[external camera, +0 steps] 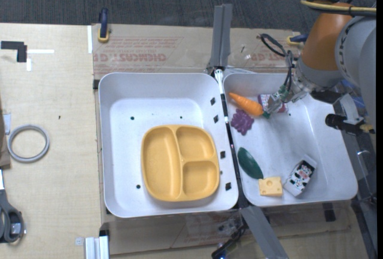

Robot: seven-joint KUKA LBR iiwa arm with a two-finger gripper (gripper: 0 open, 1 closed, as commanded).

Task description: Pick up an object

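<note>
My gripper [276, 100] is low over the back of the right bin [326, 150], at the end of the grey arm with the orange band [323, 42]. It is right beside the right end of an orange carrot [246, 104], with a small purple and white item [265, 99] at its tip. A bunch of purple grapes [242, 122] lies just in front of the carrot. Nearer the front of this bin are a dark green leaf-shaped piece [249, 163], a yellow cheese wedge [270, 186] and a small black and white carton [300, 177].
The left bin [119, 132] holds a yellow divided plate [179, 162]. A grey post [221, 36] stands behind the ridge between the bins. On the wooden bench at left lie a grey ring [27, 143] and scissors [9, 222].
</note>
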